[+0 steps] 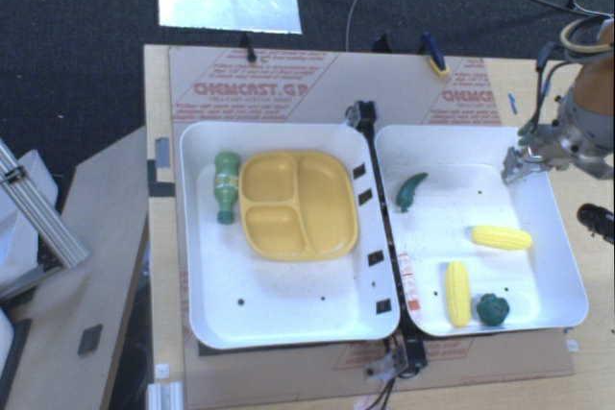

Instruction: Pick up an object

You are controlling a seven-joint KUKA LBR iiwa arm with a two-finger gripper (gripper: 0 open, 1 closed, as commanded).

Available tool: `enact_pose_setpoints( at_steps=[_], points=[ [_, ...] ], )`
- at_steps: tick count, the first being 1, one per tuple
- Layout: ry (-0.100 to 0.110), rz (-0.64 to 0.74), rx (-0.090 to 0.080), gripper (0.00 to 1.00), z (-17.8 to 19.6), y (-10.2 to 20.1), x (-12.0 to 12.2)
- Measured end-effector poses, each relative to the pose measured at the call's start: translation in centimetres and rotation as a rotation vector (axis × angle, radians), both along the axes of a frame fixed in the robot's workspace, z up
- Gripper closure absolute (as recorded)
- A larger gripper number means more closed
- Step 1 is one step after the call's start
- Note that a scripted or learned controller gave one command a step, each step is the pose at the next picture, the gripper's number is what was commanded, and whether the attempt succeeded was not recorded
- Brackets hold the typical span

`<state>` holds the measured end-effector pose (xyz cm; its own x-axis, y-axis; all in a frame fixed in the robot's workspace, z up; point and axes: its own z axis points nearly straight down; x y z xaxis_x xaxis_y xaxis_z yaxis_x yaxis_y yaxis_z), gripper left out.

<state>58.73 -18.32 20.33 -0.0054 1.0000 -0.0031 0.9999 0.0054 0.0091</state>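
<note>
We see the gripper (524, 164) over the right bin's (562, 235) far edge; open or closed, cannot tell. Nearest corn cob (501, 237) lies mid-bin: likely light, stiff, slippery; grasp across its middle.

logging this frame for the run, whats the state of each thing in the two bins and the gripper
green bottle: lying on its side, left bin, beside the tray
yellow tray: flat, nothing in its compartments
green pepper: lying loose, right bin
corn cob: lying crosswise, right bin
second corn cob: lying lengthwise, near front edge
broccoli: beside second corn cob
gripper: over right bin's far right corner, holding nothing visible
</note>
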Motion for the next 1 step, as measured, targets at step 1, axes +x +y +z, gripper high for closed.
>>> enact_pose_setpoints(
  at_steps=[1],
  points=[
    [0.001, 0.001, 0.000, 1.00, 5.12, -0.04, 0.19]
  ],
)
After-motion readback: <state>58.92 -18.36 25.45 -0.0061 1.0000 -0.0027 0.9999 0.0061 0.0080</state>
